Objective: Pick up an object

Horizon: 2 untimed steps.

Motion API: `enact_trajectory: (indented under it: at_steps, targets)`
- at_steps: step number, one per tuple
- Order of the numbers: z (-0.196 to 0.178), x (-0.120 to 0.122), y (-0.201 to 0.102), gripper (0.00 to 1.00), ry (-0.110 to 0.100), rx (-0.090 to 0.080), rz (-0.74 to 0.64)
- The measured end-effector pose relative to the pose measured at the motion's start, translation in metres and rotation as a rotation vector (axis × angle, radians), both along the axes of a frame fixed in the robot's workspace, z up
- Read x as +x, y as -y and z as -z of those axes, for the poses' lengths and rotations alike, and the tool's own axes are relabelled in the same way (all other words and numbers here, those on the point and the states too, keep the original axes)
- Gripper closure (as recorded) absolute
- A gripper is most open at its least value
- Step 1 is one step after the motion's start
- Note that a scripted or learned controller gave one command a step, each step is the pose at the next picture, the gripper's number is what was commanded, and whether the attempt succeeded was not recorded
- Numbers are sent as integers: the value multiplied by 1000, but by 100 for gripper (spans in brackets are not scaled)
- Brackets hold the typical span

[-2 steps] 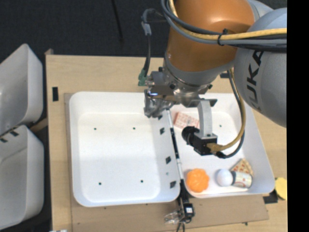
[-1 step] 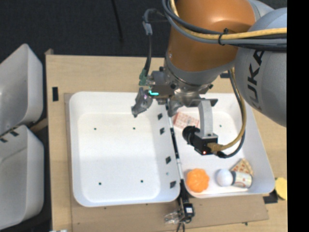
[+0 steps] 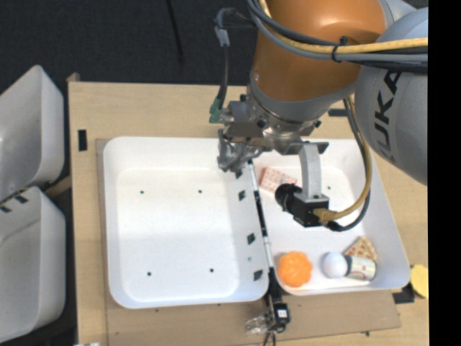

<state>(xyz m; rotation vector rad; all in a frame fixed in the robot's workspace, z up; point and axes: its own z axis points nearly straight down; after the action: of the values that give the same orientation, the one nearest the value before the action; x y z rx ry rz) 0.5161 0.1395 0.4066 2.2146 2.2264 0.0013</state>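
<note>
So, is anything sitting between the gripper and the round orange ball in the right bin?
Nothing visible blocks it. The gripper hangs over the divider near the bins' far side; the round orange ball lies at the right white bin's near edge, bare floor between.

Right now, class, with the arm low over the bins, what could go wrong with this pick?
1. The gripper hangs over the divider between the bins, so coming down it may strike the rim instead of an object.
2. The orange ball and white ball are round and sit against the right bin's near wall; they may roll or leave little room.
3. The arm hides part of the pink packet, making aiming uncertain.
</note>
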Motion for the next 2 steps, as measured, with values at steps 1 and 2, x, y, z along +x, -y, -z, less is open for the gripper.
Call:
enact_trajectory:
  at_steps: [1,2]
  targets:
    - [0,0,0,0,0,0,0]
    - [-10,1,0,100,0,0,-3]
